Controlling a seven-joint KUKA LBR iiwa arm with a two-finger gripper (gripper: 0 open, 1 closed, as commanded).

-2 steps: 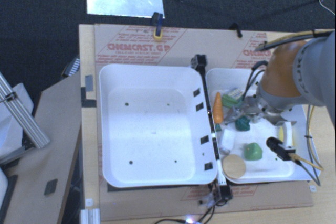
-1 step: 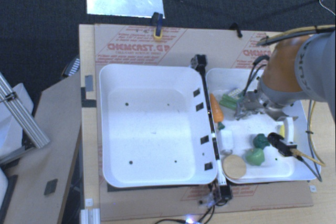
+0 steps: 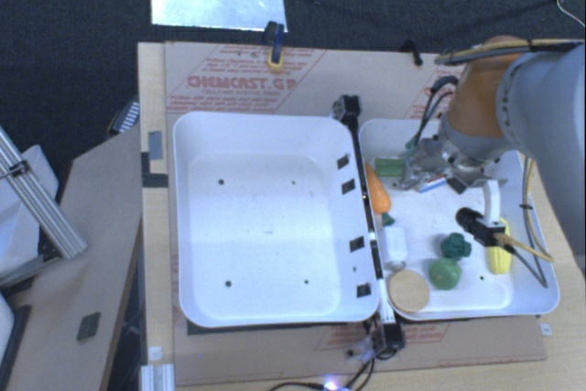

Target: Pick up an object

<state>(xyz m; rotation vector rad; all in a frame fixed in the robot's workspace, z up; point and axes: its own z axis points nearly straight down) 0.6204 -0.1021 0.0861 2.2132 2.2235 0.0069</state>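
The table [image 3: 229, 73] is a big flat board with red letters on it. Two white bins sit on it, side by side. The left bin [image 3: 265, 224] is the bigger one. The right bin [image 3: 421, 224] has all the little things in it.

The grey arm [image 3: 540, 101] comes in from the right and hangs over the far part of the right bin. Its tool [image 3: 423, 179] is low over the bin floor there. I cannot tell if the tool is spread or pressed together. I see nothing held in it.

An orange carrot [image 3: 377, 188] lies by the right bin's left wall. A round tan disc [image 3: 408, 289] sits in the near left corner. A light green ball [image 3: 445, 273] is just beside the disc. A dark green lump [image 3: 454, 244] is right behind the ball. A small white tube [image 3: 395, 244] stands by the left wall, between the carrot and the disc. A little green block [image 3: 389, 167] lies just to the left of the tool, close to the top of the carrot.
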